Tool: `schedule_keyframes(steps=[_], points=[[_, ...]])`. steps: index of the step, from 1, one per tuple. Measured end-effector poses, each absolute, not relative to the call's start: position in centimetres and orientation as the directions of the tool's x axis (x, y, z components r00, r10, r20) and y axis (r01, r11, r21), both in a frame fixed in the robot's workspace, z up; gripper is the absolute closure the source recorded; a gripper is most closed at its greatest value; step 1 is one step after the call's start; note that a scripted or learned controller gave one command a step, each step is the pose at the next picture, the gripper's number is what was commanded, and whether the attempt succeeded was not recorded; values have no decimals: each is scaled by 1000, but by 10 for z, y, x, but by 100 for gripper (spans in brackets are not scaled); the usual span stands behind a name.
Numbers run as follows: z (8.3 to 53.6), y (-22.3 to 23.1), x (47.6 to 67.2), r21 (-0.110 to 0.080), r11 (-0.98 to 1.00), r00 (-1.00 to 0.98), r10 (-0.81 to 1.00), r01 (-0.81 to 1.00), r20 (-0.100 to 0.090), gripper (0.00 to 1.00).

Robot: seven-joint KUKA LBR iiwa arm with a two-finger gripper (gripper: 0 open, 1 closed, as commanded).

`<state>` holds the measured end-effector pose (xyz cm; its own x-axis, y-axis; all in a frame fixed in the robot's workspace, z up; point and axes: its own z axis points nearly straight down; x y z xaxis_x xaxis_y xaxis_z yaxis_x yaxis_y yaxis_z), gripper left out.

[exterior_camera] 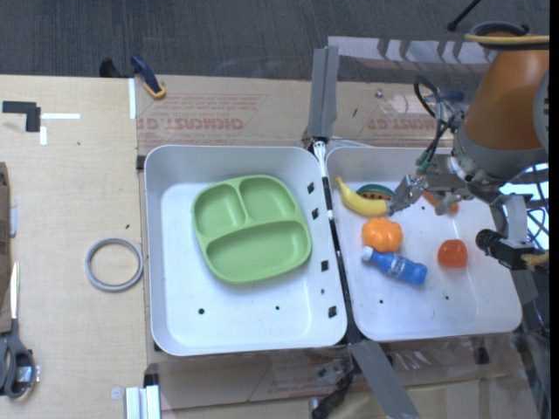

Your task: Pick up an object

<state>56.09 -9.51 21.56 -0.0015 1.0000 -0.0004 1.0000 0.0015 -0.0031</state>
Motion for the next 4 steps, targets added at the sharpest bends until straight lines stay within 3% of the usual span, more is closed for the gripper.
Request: schedule_keyframes(steps=[1,2,3,4], points=[[139,-99,577,-3,-3,3,1000,1000,0,0],[91,-96,588,-3,-2,2,1000,1000,0,0],[100,-98,588,-3,-5,5,1000,1000,-1,100],[209,-23,630,-1,3,-3,1000,1000,-1,100]])
